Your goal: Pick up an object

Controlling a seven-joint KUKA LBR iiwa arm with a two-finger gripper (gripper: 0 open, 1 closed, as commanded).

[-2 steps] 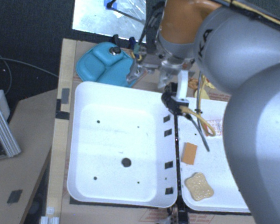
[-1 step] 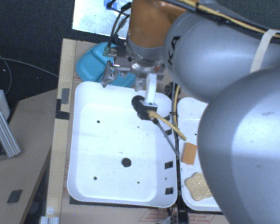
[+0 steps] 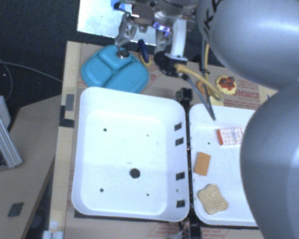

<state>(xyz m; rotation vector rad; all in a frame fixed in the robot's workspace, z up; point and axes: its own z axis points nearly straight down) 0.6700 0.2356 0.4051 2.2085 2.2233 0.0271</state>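
The blue tray lies on the bench at the far left, beyond the left bin. The gripper sits at its far rim, and I cannot tell how wide the claw stands. A tray this broad and smooth could slip from an edge pinch, or tilt and drop as it lifts.

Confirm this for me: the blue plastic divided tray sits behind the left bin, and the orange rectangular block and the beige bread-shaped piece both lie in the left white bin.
Not quite. The camera view shows the orange rectangular block and the beige bread-shaped piece lying in the right white bin, not the left one. The blue plastic divided tray does sit behind the left white bin.
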